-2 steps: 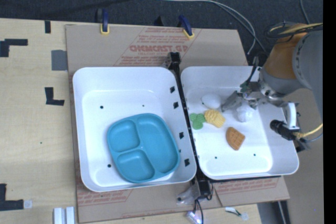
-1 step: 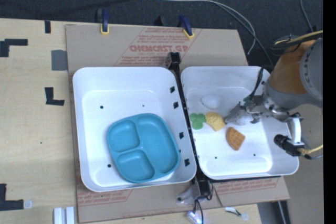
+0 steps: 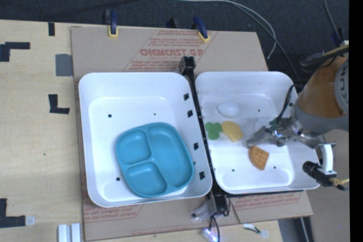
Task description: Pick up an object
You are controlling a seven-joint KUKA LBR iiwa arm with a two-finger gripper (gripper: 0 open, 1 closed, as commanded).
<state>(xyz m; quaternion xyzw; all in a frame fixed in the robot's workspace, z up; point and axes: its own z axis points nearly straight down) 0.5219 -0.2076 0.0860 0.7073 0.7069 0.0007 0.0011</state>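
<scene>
The gripper is down inside the right bin, with its fingers reaching leftward from the wrist. They look like a narrow grey wedge, close together at the tip, with nothing visible between them; how wide the gap is, the slanted view makes hard to judge, but they read as nearly closed and empty.

Just below the fingertips lies an orange wedge-shaped piece, close to them and possibly brushed by them, though contact is unclear. Just to the left of the tips sits a yellow corn-like piece, and beyond it, touching or nearly so, a small green leafy piece. Up and to the left of the fingers rests a pale white oval object, hard to tell from the bin floor.

Farther left, past the divider, the left bin carries a blue sectioned plate. Both bins rest on a cardboard sheet on the bench.

As a judgement, the pick is not yet done: every object lies on the bin floor, none lifted. What is left is closing on one piece, most likely the orange one or the corn, and raising it.
</scene>
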